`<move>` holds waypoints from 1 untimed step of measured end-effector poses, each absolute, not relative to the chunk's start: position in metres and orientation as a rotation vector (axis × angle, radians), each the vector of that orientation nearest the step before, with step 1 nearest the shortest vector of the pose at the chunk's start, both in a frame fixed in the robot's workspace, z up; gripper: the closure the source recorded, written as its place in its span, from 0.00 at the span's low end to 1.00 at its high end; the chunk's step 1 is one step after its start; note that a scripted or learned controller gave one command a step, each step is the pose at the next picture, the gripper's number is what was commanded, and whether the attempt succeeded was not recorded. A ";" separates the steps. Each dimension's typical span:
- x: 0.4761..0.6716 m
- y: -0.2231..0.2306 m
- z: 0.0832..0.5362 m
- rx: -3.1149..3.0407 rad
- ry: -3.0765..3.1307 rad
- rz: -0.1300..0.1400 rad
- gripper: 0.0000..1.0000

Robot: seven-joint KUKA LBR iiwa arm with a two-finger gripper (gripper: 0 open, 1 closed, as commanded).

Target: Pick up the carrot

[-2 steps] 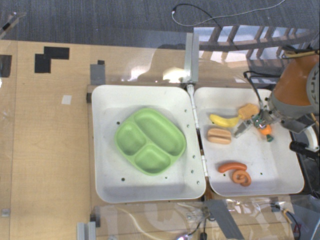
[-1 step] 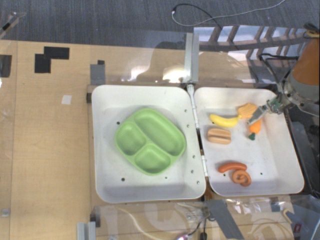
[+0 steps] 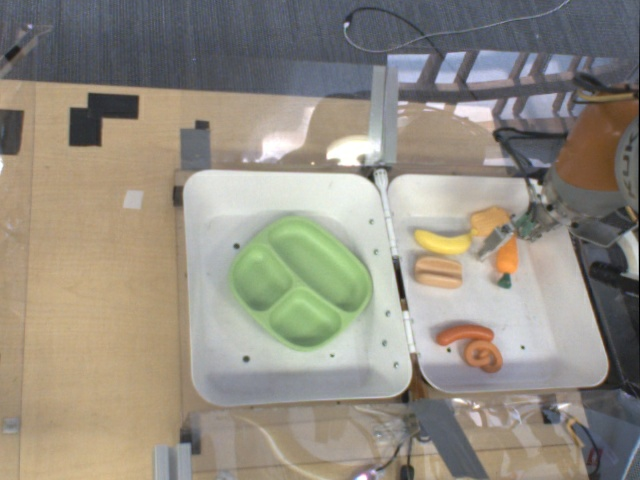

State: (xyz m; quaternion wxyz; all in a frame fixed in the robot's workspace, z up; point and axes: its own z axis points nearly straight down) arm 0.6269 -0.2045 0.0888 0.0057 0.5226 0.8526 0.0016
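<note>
Orange against the white floor of the right-hand bin, the carrot lies in the upper right part of that bin, its fat end toward the top of the view and its green tip toward the bottom, so the long axis runs nearly straight up and down the picture with a slight lean. The gripper sits just above and a little to the right of the carrot's fat end, very near it, perhaps touching; from this angle contact cannot be settled, and nothing shows the carrot being held. Whether the tool is spread or pressed together cannot be told here.

A tan piece of toy food rests just left of the gripper, with a banana and a hot dog farther left, and a red sausage beside a curled orange piece lower down. The left bin carries a green divided plate.

For a clean grasp, the tool likely needs to shift a touch down the view, toward the carrot's middle, and close across its short width.
</note>
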 end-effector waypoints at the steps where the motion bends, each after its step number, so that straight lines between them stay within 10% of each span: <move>1: 0.630 -0.203 0.102 1.630 2.665 0.012 1.00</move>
